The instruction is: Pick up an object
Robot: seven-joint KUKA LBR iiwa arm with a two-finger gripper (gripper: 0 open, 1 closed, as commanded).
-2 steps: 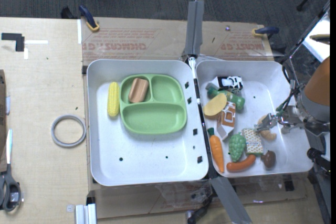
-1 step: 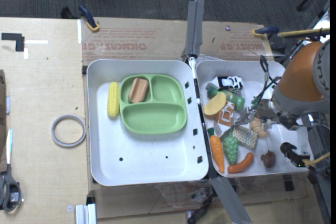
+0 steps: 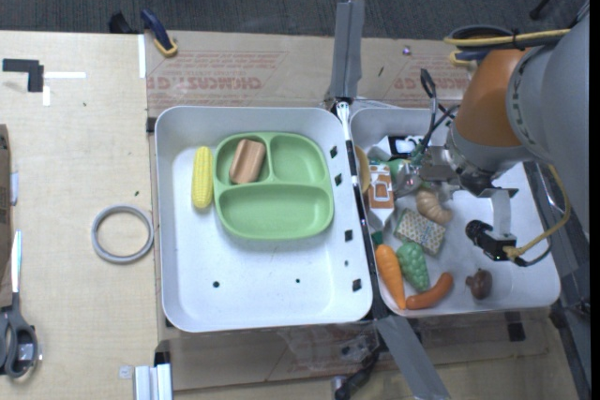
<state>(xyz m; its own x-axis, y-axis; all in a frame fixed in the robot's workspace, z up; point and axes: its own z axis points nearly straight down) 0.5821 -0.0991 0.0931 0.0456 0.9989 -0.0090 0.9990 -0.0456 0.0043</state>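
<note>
At the near edge of the bench, a pair of scissors (image 3: 17,333) lies at far left on the pale wood, with a grey ring of tape (image 3: 122,232) just beyond it. In the right bin (image 3: 534,295), the near end holds a toy carrot (image 3: 390,274) lying beside a green knobbly toy vegetable (image 3: 412,263), an orange-red sausage-shaped piece (image 3: 430,293) in front of them, and a small dark brown object (image 3: 479,283) to the right, apart from the rest. Just behind these sit a speckled tan block like a sponge (image 3: 420,230) and a beige potato-like piece (image 3: 432,205). The gripper (image 3: 424,175) hangs low over the middle of this bin, directly above the potato-like piece and next to an orange-and-white carton (image 3: 379,187) against the bin's left wall; whether its fingers are apart or together cannot be told from this angle, and nothing is seen between them. The grey arm (image 3: 553,98), with its orange band (image 3: 495,98), reaches in from the right. In the left bin (image 3: 178,276), a green divided plate (image 3: 275,185) carries a toy hot-dog bun (image 3: 247,160) in its far-left compartment, and a yellow corn cob (image 3: 202,176) lies just beside the plate's left edge. Farther back, a blue-and-yellow clamp (image 3: 158,31) grips the cardboard sheet (image 3: 244,70) behind the bins.
</note>
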